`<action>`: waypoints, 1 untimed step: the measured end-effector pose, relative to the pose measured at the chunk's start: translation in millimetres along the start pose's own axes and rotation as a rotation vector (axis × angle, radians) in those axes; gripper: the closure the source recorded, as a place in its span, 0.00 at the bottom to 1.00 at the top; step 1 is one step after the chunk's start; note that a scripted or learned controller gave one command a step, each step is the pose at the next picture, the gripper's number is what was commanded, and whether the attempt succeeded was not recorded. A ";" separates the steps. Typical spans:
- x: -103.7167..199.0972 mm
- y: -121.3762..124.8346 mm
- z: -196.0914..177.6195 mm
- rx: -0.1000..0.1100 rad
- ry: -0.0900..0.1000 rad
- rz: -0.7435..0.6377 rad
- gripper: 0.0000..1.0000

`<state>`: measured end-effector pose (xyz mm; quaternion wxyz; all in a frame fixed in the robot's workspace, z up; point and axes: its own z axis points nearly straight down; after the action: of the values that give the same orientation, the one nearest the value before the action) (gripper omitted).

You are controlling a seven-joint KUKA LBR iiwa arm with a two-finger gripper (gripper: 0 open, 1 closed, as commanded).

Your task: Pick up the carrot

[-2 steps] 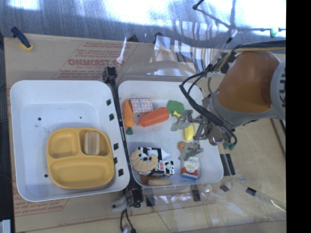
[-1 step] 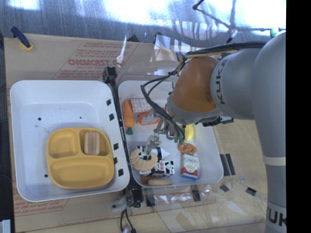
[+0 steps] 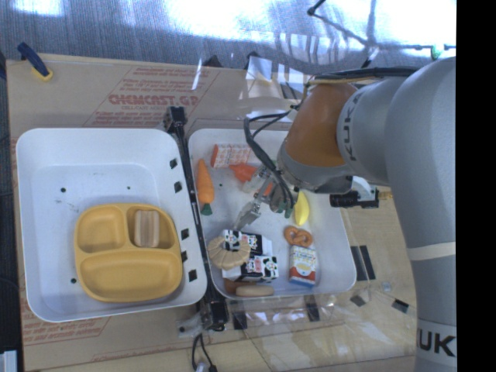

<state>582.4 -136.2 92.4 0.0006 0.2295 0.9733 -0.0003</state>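
- Nearest the camera, at the near edge of the right-hand shallow white bin [image 3: 341,273], lies a brown sausage-shaped toy [image 3: 253,290], with a round tan waffle-like piece [image 3: 226,252] and two black-and-white cow-patterned cartons [image 3: 249,254] just behind it.
- Over the middle of that bin hangs the metal two-finger gripper [image 3: 249,215], reaching in from the right under the grey arm with its orange band [image 3: 322,126]. Its thin fingers [image 3: 246,217] point down and to the left, close together; whether they are fully closed I cannot tell, and nothing is visible between them.
- Left of the gripper, apart from it, the orange toy carrot with a green top [image 3: 204,185] lies along the bin's left wall, green end toward the near side.
- Farther back sit an orange-and-white box [image 3: 231,156] and a small orange-red piece [image 3: 242,172], near the far wall.
- Right of the gripper are a yellow banana-like toy [image 3: 301,208], a brown pretzel [image 3: 298,236] and a small orange-and-white carton with a blue base [image 3: 303,265].
- Across the black divider, the left-hand white bin [image 3: 46,161] holds a yellow compartment tray [image 3: 124,273] with a tan block [image 3: 146,228] in its far right compartment.
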 end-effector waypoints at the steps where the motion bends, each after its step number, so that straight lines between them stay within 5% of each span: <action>1: -0.5 3.2 -11.0 -0.001 -0.002 -0.010 1.00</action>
<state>584.3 -133.6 103.4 0.0017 0.2245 0.9745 -0.0001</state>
